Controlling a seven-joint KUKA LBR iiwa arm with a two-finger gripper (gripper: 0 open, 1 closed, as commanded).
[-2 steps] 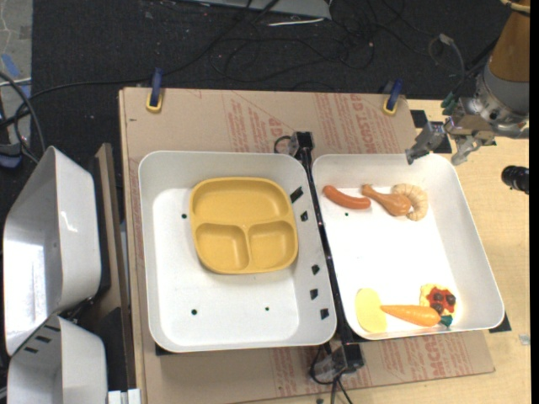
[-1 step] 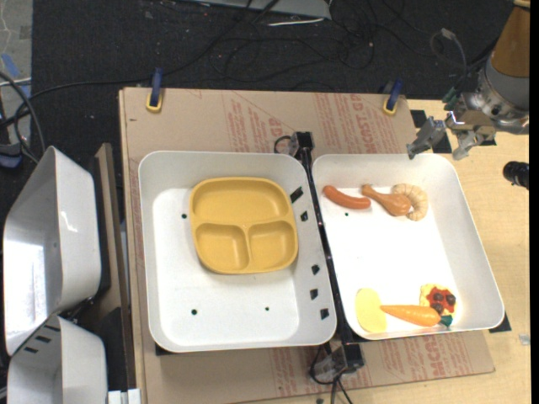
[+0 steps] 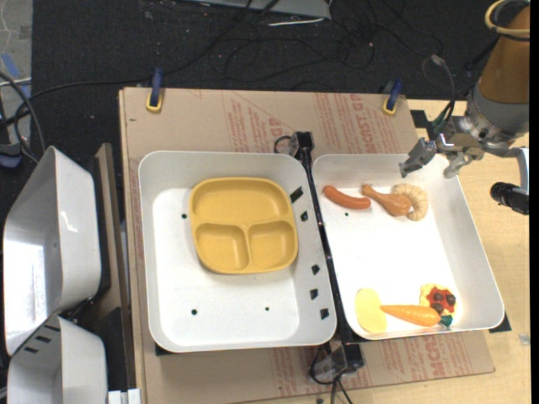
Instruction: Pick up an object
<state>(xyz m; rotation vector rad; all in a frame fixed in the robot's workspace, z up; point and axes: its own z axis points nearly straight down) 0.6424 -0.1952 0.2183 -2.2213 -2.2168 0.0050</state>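
Note:
In the right bin (image 3: 472,251) a red sausage (image 3: 345,198) and a tan chicken drumstick (image 3: 397,200) lie near the back. At the bin's front sit a yellow slice (image 3: 369,308), an orange carrot (image 3: 411,314) and a small pizza piece (image 3: 440,299). My gripper (image 3: 435,161) hangs above the bin's back right corner, up and to the right of the drumstick. Its two fingers stand apart with nothing between them.
The left bin (image 3: 160,251) holds a yellow divided plate (image 3: 244,225). A black divider with clips (image 3: 316,225) runs between the bins. White containers (image 3: 46,251) stand off the bench at the left. Cables lie behind the bench.

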